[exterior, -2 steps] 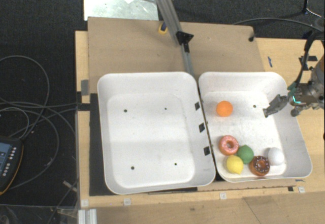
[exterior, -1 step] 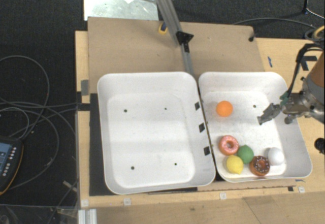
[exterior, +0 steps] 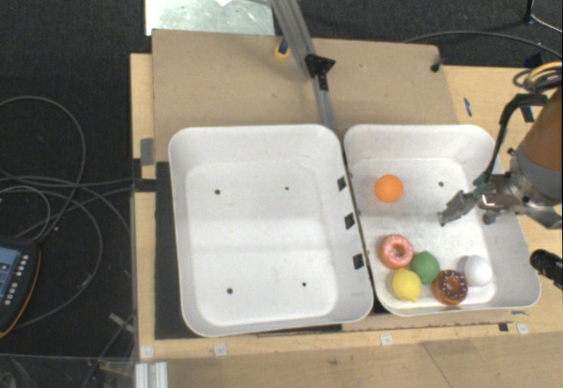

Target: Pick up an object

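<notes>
Camera view: the table (exterior: 229,78) carries two white bins. The left bin (exterior: 264,149) sits at 9 o'clock of the right bin (exterior: 422,142); the two touch along their shared edge.

Right bin contents: an orange ball (exterior: 389,188) lies apart near the bin's centre. Toward 6 o'clock a cluster lies close together: pink donut (exterior: 397,251), green ball (exterior: 426,267), yellow lemon (exterior: 406,285), brown donut (exterior: 451,287), white ball (exterior: 477,271).

The arm (exterior: 541,157) enters from 3 o'clock. The end effector (exterior: 466,204) hangs over the right bin, at 3 o'clock of the orange ball and at 12 o'clock of the white ball. Nothing sits between its fingers. Whether they are spread or closed cannot be told at this angle.

Progress: judged early. No object is grasped or lifted; all six rest on the bin floor. Choosing a target, descending, closing and lifting are left.
</notes>
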You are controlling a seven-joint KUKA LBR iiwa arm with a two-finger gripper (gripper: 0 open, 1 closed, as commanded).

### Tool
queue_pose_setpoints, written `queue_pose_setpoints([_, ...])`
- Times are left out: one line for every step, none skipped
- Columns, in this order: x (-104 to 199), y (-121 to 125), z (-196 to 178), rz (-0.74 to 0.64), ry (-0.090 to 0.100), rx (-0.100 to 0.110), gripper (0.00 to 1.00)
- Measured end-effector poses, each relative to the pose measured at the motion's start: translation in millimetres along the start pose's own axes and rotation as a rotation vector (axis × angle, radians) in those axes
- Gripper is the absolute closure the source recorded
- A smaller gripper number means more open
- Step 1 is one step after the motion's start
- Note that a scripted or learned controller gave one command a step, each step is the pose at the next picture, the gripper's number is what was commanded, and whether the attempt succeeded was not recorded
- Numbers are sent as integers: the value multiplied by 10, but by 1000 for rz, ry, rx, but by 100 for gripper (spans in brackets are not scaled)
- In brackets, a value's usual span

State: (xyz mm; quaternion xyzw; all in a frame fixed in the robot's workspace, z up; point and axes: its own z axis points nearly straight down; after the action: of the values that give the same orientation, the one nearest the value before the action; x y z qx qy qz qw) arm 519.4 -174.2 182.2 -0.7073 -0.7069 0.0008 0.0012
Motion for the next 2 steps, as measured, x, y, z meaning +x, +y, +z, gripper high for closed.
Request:
queue_pose_setpoints([-98, -4, 491, 0, 0, 1, 0])
queue_pose_setpoints([-100, 15, 355, -1, -1, -6, 100])
